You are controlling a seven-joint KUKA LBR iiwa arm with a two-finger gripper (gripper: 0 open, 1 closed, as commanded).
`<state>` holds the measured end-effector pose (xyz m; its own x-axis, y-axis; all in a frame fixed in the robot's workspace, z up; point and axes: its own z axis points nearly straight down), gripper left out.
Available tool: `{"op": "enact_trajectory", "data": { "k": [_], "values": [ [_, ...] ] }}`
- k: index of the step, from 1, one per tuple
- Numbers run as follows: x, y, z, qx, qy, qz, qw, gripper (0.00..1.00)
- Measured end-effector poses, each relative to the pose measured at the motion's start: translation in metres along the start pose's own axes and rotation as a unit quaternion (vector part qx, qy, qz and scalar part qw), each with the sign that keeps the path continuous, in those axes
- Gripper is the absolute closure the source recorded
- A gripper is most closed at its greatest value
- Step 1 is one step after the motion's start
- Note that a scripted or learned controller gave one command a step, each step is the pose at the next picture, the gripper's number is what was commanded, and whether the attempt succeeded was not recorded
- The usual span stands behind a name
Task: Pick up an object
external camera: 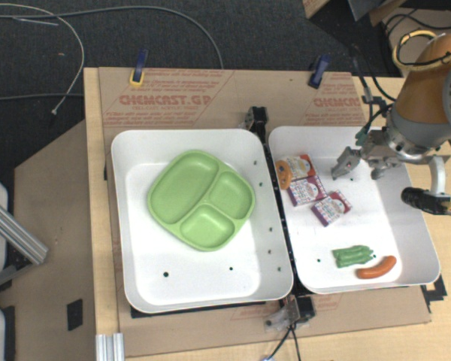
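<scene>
We find the claw (363, 164) over the far part of the right bin (413, 235), hanging from the grey arm (428, 89) that comes in from the right. Its two fingers (346, 162) are spread wide apart, released, with bare white bin floor showing between them. We see nothing gripped and nothing touching either fingertip.

Just left of the claw lie two small snack packets (307, 190) with pink and white print, one against the other, and a third packet (331, 207) slightly nearer. An orange piece (284, 173) sits at the bin's left wall beside them. At the near side of the same bin lie a green pepper (352, 256) and, touching it on the right, an orange sausage (376, 268).

The left bin (135, 277) holds a green divided plate (201, 200), resting flat. Both bins sit on a cardboard-covered desk (98, 201).
</scene>
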<state>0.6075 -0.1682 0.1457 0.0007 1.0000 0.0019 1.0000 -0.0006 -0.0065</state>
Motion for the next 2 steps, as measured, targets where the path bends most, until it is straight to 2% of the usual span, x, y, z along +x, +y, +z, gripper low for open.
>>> {"op": "enact_trajectory", "data": {
  "k": [1, 2],
  "values": [
    [0.008, -0.003, 0.046, -0.001, 0.0, -0.001, 1.0, 0.0],
    [0.008, -0.001, 0.032, -0.004, -0.001, 0.0, 1.0, 1.0]
  ]
}}
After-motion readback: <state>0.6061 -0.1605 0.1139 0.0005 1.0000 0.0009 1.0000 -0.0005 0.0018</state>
